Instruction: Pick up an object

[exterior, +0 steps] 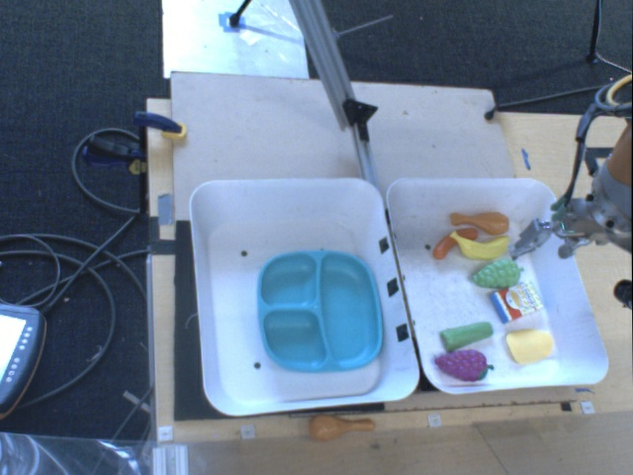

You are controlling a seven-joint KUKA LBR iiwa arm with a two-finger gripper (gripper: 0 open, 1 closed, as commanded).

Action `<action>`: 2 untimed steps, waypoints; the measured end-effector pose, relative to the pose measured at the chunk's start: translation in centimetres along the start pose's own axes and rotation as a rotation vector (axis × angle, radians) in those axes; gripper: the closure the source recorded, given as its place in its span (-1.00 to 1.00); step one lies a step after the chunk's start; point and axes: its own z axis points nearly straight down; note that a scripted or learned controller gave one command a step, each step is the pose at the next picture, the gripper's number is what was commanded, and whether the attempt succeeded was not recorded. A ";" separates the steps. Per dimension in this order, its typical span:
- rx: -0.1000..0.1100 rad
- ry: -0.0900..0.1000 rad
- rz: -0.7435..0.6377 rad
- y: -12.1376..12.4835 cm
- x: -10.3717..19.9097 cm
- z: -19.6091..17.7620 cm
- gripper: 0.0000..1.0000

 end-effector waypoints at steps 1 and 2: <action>0.000 0.000 0.000 0.0 0.0 0.0 -1.00; 0.004 0.001 0.005 -0.8 0.2 5.9 -1.00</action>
